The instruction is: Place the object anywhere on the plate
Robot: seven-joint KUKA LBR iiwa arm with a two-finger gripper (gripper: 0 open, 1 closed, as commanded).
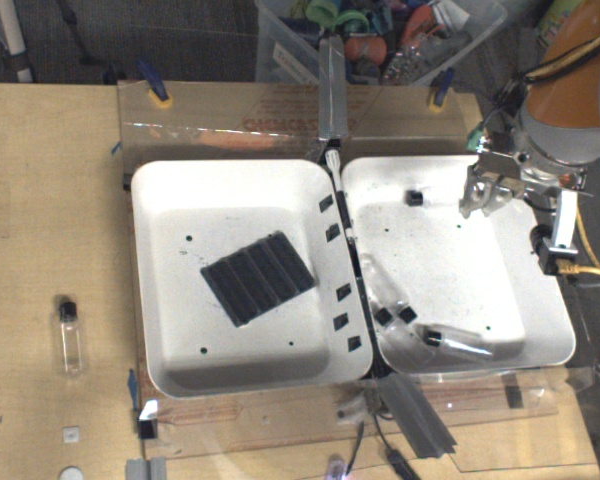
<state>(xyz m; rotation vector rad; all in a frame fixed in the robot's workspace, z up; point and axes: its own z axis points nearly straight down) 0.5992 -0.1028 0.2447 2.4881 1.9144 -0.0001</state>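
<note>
- Surface (40,218): pale wood, carries two shallow white bins side by side; a thin dark divider runs btwn them.
- Arm (570,98): grey w/ orange band, comes in from the upper right, wrist hangs over the right bin's far right corner.
- Left bin (160,368): holds the plate, nothing else of note.
- Right bin (450,268): holds the loose items, all well apart from the plate.
- Clear tub (280,38): behind the bins at top centre, full of mixed coloured items, too jumbled to name.
- Plate (258,278): dark, ribbed, rectangular, lies flat and turned at a slant near the middle of the left bin. Nothing on it.
- Jaws: over the far side of the right bin, just right of the small black block; look parted, nothing seen btwn them.
- Clear vial (458,342): dark cap, lies on its side near the front wall of the right bin.
- Second vial (70,336): clear w/ dark cap, lies on the bare surface left of the left bin.
- Dark bits (392,315): a couple of small pieces in the right bin, just beside the divider, near the vial's cap end.
- Small black block (413,198): right bin, far side, apart from the jaws.
- Can't tell which loose item in the right bin is the task's obj; none is on the plate yet.
</note>
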